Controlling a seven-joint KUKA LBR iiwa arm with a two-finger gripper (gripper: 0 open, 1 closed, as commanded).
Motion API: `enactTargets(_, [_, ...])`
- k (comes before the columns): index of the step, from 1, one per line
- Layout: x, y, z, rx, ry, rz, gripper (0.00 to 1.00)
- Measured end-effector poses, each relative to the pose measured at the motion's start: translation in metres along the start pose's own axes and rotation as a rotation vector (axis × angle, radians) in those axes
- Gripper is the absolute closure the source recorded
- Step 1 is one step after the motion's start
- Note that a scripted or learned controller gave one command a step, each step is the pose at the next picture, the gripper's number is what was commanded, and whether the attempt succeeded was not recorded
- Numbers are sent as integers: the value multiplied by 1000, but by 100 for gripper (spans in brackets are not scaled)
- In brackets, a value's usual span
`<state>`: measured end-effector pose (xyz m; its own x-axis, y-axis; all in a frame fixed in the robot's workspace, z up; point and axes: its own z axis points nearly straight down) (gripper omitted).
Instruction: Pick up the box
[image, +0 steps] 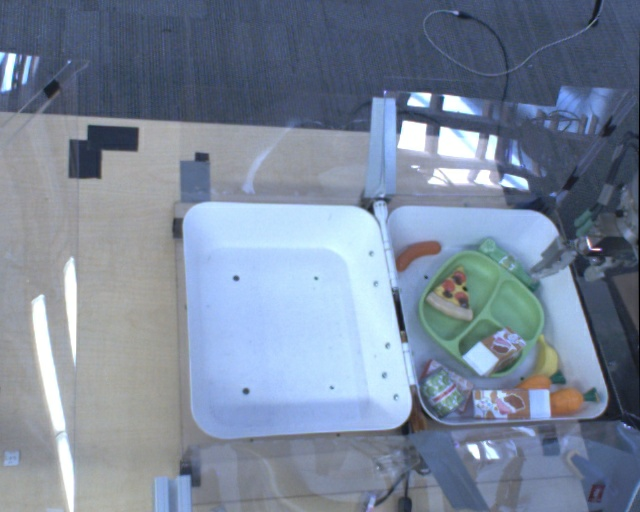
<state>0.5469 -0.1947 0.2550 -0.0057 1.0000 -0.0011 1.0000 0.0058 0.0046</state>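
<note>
Rightward, box (511, 404) hugs bin (590, 330) front rim.

The left bin (290, 320) offers a broad open white floor, reachable from above across its whole width. The right bin (572, 300) is crowded: a green divided plate (470, 300) fills its centre, a sausage (417, 255) lies near the far-left corner, and a box (510, 404), a packet (443, 388), a carrot (566, 401) and a banana (547, 356) pack the near edge. A narrow bare strip runs along the right wall.
</note>
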Motion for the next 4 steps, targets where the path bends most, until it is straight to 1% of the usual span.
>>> enactTargets(1, [-1, -27, -111, -2, -1, 247, 0])
enactTargets(2, [13, -28, 0, 1, 0, 270, 0])
enactTargets(3, [13, -28, -1, 1, 0, 270, 0])
enactTargets(4, [26, -59, 125, 1, 1, 248, 0])
